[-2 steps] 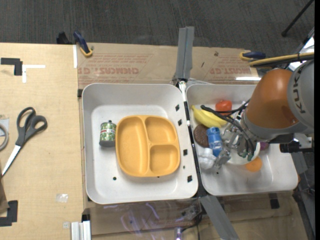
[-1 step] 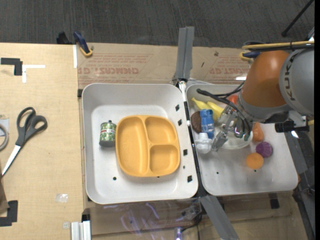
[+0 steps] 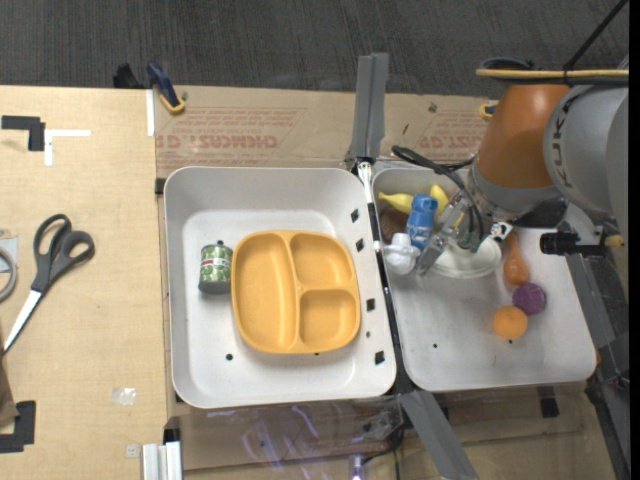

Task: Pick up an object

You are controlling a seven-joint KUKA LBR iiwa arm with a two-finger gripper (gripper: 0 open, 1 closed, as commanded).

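My gripper hangs low over the back left part of the right bin. It is open, and nothing shows between its fingers. A blue bottle lies just to its left, touching or nearly touching the left finger. A yellow banana lies behind the bottle at the bin's back wall. A small white object rests next to the bottle's lower end. A white bowl-like piece sits under the gripper. An orange ball, a purple ball and an orange object lie to the right.
The left bin holds a yellow divided plate and a small green can. Scissors lie on the bench at the far left. The divider wall between the bins runs close to the gripper's left.
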